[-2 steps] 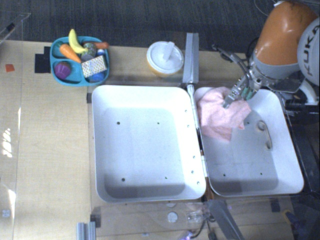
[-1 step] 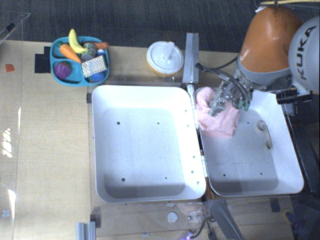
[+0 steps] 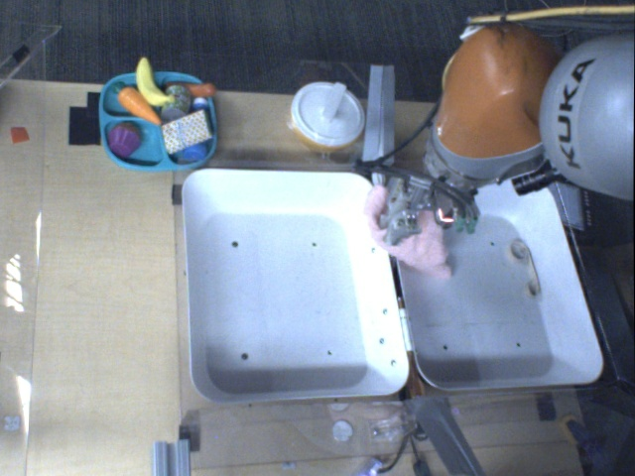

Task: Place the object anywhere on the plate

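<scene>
On the tabletop (image 3: 89, 296), at 10 o'clock, stands one blue plate (image 3: 111, 155) carrying toy food. At 12 o'clock is one lidded cup (image 3: 327, 114). Two white bins lie side by side. One pink cloth (image 3: 425, 251) hangs at the end effector (image 3: 422, 213) over their shared edge; its opening I cannot tell.

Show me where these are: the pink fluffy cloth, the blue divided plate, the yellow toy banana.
pink fluffy cloth (image 3: 425, 250), camera view, its lower lobe.
blue divided plate (image 3: 111, 153), camera view, its left rim.
yellow toy banana (image 3: 149, 84), camera view, its middle.
</scene>
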`<action>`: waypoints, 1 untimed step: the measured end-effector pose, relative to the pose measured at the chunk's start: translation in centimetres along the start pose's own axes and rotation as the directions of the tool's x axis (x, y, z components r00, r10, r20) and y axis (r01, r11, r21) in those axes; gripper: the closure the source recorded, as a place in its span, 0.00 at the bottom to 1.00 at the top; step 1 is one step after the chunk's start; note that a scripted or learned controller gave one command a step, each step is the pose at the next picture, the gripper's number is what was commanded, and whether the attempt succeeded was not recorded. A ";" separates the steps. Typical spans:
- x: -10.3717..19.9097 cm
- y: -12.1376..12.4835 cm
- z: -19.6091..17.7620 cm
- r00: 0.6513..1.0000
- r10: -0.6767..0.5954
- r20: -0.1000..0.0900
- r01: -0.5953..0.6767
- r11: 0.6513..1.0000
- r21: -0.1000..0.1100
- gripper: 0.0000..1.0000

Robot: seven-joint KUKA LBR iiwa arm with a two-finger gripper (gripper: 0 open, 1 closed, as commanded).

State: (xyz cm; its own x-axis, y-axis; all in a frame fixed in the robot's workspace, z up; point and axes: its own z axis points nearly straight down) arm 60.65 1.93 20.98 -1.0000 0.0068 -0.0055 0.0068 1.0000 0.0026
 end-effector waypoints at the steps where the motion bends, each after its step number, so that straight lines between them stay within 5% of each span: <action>1: 0.7 5.5 -1.3 1.000 -0.005 0.001 0.005 1.000 -0.001 1.00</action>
State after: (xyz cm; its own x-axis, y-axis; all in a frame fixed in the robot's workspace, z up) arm 59.94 7.46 22.26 -1.0000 0.0022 -0.0067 0.0022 1.0000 0.0032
